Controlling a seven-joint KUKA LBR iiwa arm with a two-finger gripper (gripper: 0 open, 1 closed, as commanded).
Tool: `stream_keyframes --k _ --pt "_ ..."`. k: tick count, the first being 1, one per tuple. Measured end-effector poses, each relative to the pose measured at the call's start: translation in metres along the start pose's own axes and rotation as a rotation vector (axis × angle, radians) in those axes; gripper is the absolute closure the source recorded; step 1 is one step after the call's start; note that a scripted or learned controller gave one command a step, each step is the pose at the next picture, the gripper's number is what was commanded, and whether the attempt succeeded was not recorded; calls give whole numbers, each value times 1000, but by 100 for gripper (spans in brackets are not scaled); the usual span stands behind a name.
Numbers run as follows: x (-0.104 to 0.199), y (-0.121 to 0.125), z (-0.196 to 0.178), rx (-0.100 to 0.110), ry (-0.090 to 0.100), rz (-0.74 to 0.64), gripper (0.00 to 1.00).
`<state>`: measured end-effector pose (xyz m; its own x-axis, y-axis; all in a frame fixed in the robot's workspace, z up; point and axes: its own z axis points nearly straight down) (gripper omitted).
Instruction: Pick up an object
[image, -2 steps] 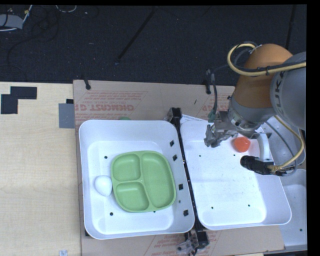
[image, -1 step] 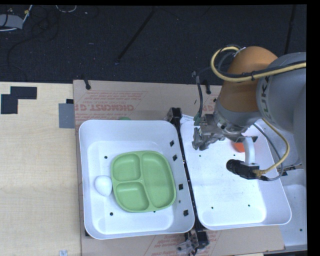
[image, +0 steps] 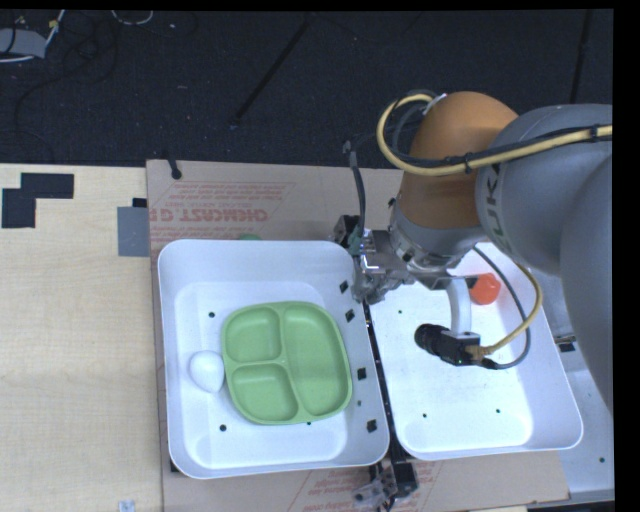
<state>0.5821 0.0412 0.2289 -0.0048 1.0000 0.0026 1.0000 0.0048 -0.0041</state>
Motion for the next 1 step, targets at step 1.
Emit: stream_keyframes --k 1 --pt "50 -18 -8 2 -1 0 100"
